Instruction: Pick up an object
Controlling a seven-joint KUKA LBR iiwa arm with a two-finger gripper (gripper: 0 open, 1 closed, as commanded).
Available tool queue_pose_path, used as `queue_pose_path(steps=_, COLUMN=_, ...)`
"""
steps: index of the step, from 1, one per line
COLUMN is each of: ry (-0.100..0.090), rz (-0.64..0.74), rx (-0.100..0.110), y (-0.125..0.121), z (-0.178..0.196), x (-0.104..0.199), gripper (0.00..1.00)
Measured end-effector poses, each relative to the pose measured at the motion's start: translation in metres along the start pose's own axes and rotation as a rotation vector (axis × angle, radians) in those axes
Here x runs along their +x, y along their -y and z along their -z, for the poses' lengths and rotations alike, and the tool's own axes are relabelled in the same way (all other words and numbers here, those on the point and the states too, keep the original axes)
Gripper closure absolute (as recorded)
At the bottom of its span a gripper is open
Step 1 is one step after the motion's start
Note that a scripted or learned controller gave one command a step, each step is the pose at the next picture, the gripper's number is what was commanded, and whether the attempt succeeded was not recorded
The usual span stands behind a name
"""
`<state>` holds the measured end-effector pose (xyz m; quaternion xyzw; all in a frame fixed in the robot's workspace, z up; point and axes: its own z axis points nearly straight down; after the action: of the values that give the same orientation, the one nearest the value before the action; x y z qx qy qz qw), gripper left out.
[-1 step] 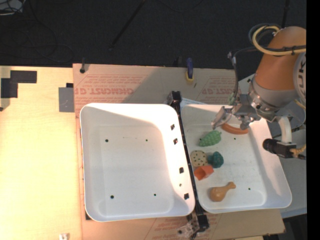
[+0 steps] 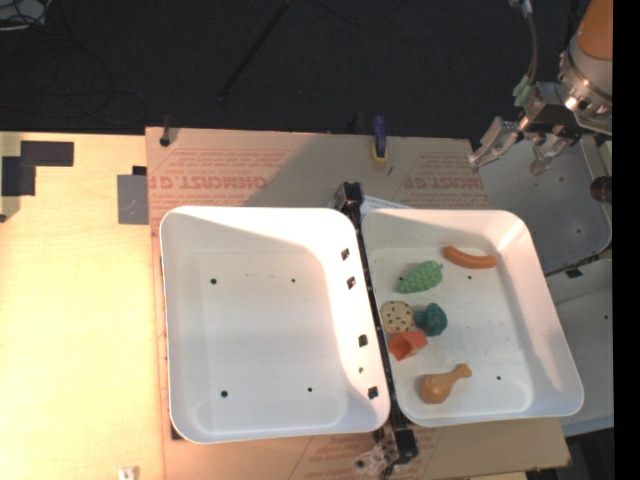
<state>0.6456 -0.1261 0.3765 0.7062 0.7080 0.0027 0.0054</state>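
Observation:
The right bin holds several small toys. An orange sausage lies near its back wall, with a green bumpy piece in front of it. Closer to the divider sit a teal lump, a tan dotted disc and a red-orange block. A tan drumstick lies nearest the front. My gripper hangs high beyond the right bin's back right corner, well clear of the toys. Its fingers are spread open with nothing between them.
The left bin stands beside the right one, joined by black clips along the shared wall. Both rest on a cardboard sheet. A blue-and-yellow clamp stands at the cardboard's back edge. Light wooden bench extends to the left.

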Motion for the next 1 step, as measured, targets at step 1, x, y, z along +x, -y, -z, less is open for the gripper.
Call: queue_pose_path(steps=1, ry=-0.002, rz=0.005, rx=0.014, y=0.0012, z=0.0034, x=0.0014, gripper=1.00)
